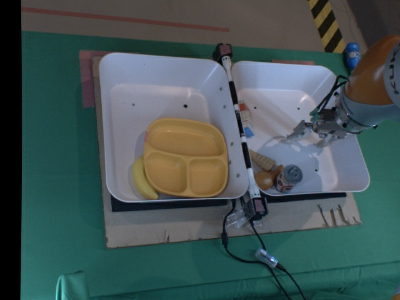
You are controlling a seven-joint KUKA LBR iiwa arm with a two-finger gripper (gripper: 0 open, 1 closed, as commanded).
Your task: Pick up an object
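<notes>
My gripper (310,135) hangs over the middle of the right bin (340,92), fingers spread apart and nothing between them. Below and left of it, in that bin's front left corner, lie a tan waffle cone (263,161), an orange-brown pear-like piece (265,179), a small can (285,181) and a grey round piece (293,172). A small red, white and blue object (245,120) leans at the bin's left wall. The gripper touches none of them.
The left bin (125,86) holds a yellow divided plate (185,157) and a banana (142,180) beside its front left edge. A rail with a cable (239,114) runs between the bins. Green cloth surrounds the cardboard base.
</notes>
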